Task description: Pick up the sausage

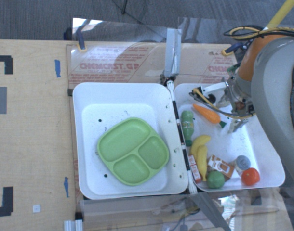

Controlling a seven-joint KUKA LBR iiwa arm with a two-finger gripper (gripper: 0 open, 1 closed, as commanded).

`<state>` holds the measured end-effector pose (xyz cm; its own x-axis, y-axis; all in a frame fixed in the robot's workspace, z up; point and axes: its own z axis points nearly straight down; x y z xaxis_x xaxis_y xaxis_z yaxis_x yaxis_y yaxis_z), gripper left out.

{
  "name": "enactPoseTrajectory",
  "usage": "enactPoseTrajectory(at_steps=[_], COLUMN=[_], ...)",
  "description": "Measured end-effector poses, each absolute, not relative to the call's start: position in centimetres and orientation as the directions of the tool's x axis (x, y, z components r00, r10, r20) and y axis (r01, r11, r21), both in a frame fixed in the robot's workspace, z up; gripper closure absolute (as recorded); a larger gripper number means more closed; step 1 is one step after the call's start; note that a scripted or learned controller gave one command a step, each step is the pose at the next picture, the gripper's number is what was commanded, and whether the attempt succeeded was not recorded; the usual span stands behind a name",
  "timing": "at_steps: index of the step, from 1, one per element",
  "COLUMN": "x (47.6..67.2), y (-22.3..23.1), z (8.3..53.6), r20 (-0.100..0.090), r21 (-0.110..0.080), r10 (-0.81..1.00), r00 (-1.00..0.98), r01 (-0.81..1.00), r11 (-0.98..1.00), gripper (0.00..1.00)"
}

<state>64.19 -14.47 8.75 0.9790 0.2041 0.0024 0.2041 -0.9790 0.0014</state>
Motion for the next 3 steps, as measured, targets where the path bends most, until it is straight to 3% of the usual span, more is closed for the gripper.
enactPoseTrajectory(at_steps=[1, 2, 3], x=[64.2, 61.6, 65.1], y=[-14.4, -9.2, -17.3], z=[8.7, 9.1, 9.0], r20=[0.002, -0.003, -0.001], r21=[0.001, -0.005, -0.002], r10=[0.204, 0.344, 0.328], r00=[0.979, 0.939, 0.945], r01=[0.204, 0.344, 0.328], r11=[-0.979, -0.939, -0.945], gripper=[0.00, 0.00, 0.00])
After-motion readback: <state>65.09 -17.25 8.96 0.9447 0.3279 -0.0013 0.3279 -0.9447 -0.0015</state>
